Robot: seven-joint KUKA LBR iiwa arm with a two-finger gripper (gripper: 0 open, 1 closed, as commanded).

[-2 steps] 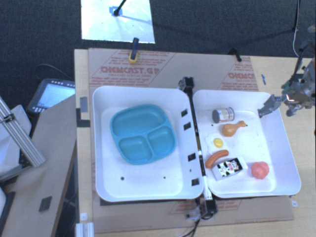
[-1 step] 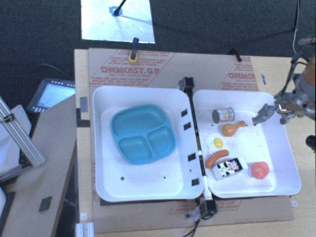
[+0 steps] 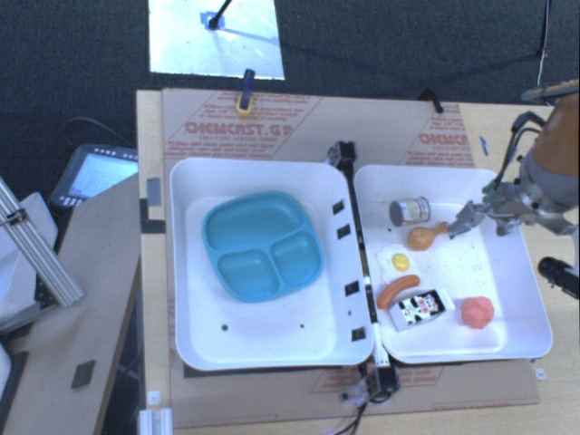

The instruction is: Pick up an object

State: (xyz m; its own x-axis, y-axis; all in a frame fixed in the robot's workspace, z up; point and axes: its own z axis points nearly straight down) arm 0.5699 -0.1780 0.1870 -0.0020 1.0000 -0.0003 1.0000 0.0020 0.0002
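Tool point(image 3: 471, 217) hangs over my right bin point(image 3: 530, 284), fingers parted and holding nothing, tips just beside the chicken drumstick point(image 3: 424, 236). Nearby I see a small can point(image 3: 410, 211) and fried egg point(image 3: 397, 263).

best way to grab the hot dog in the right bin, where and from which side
Grip the hot dog at its middle, coming straight down, fingers closing across its narrow width. It lies flat and slanted, with the fried egg and the cow-print box close by, so a side approach looks crowded.
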